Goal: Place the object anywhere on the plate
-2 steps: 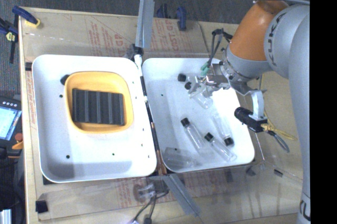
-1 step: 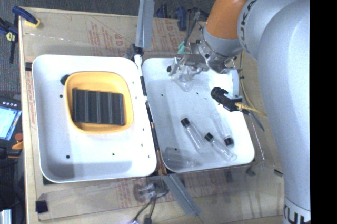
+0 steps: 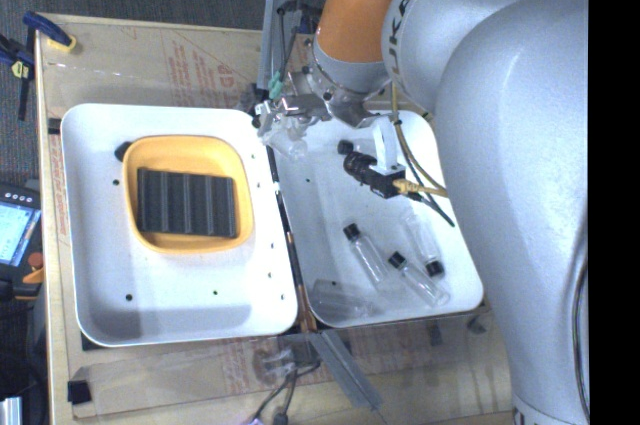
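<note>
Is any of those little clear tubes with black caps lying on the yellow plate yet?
No. The small clear black-capped tubes all lie in the right white bin, while the yellow plate sits in the left white bin.

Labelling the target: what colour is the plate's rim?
Yellow-orange rim, dark ribbed centre; camera view.

Grey arm [image 3: 500, 113] reaching left, hand [image 3: 285, 118] lowered

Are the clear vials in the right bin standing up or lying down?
Lying down. The vials lie flat on the right bin's floor, each with its black cap toward the back and its clear body toward the front edge.
</note>
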